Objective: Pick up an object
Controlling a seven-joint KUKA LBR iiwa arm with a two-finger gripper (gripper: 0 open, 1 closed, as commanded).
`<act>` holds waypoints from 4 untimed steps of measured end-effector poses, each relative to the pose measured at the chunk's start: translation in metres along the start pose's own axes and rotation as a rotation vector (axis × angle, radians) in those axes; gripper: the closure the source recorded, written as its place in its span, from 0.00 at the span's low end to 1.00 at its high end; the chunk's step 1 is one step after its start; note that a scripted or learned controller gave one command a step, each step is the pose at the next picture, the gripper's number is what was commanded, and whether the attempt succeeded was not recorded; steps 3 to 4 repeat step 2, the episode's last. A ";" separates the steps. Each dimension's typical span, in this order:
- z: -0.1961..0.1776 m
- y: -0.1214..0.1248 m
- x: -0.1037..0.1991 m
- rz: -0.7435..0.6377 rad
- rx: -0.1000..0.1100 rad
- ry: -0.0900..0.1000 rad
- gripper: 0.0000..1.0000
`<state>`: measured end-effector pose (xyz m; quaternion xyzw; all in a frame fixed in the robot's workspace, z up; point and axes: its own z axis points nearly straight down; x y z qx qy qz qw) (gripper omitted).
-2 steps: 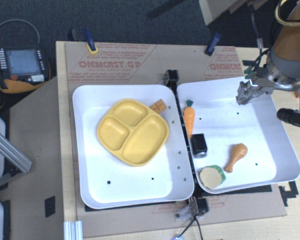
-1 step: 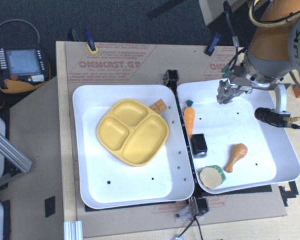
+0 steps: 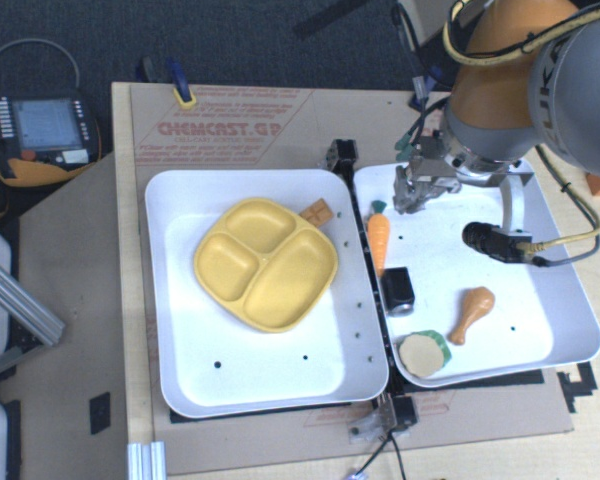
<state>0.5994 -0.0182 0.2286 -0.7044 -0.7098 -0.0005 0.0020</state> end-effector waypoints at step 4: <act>0.014 -0.019 0.095 0.002 0.002 -0.001 1.00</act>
